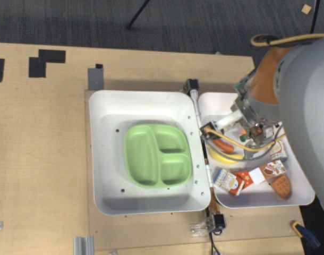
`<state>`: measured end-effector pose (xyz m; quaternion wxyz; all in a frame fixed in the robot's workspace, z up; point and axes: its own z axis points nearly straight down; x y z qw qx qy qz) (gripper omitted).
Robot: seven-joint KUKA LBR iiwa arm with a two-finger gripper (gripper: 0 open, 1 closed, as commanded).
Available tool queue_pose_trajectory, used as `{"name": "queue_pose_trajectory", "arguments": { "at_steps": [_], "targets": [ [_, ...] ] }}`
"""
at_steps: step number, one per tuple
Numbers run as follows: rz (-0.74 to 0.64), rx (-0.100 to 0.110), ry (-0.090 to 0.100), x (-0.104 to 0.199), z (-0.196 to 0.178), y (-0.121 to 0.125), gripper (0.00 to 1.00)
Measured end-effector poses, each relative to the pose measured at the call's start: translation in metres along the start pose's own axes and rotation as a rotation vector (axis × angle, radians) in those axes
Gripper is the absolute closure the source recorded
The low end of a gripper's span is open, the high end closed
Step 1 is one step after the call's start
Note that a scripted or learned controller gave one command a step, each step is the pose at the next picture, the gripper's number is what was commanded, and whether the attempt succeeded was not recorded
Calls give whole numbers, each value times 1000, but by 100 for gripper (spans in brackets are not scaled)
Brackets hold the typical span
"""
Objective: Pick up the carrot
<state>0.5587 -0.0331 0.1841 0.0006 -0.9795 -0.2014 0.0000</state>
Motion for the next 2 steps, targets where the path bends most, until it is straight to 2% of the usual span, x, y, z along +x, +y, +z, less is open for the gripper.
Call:
{"name": "queue_pose_trajectory", "arguments": {
  "at_steps": [1,2],
  "targets": [
    [-99,0,-1,-32,85,44,0],
    [-509,-9,8,-85,96,44,0]
  ]
}}
